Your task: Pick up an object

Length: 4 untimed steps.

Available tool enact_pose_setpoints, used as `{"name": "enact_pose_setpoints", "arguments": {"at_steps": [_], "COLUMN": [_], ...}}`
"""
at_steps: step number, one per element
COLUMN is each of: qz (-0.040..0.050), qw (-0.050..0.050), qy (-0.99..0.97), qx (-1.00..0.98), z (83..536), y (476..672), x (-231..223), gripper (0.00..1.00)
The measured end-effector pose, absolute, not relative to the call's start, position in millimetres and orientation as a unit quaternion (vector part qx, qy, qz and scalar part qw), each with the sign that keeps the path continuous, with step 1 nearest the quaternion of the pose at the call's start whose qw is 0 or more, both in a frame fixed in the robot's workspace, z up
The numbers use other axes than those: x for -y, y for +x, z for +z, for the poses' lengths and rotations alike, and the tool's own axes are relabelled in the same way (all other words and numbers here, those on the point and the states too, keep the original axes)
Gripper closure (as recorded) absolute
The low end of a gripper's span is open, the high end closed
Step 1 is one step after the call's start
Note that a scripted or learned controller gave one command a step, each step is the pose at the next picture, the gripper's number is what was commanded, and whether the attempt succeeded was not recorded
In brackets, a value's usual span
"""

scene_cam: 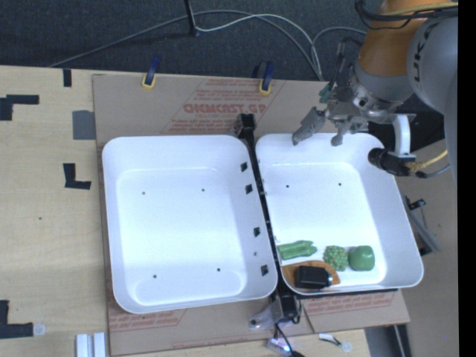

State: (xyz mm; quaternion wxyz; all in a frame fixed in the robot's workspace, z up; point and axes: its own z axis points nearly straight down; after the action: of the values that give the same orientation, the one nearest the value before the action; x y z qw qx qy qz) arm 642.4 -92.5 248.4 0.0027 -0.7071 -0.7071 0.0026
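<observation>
Fingers (305, 132) spread, nothing between them; gripper (321, 134) is held over the far rim of the right bin (387, 199). Objects are clustered at its near edge: green pod (297, 249), broccoli-like piece (335, 256), green ball (361, 258), black item (312, 277). Path between is unobstructed.

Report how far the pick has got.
Nothing looks done: the gripper hangs with open jaws, holding nothing, over the right bin's far edge. The green bean pod, broccoli, green ball and black object lie at the near edge. Reaching, grasping and lifting remain.

Cardboard sheet (216, 106) under two white bins (178, 222)
</observation>
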Motion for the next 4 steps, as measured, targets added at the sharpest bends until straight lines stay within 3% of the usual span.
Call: {"name": "enact_pose_setpoints", "arguments": {"at_steps": [1, 4], "qz": [0.0001, 0.0015], "qw": [0.0, 0.002], "qy": [-0.707, -0.707], "qx": [0.707, 0.707], "z": [252, 95], "y": [643.7, 636.0], "x": [92, 89], "gripper": [0.0, 0.0]}}
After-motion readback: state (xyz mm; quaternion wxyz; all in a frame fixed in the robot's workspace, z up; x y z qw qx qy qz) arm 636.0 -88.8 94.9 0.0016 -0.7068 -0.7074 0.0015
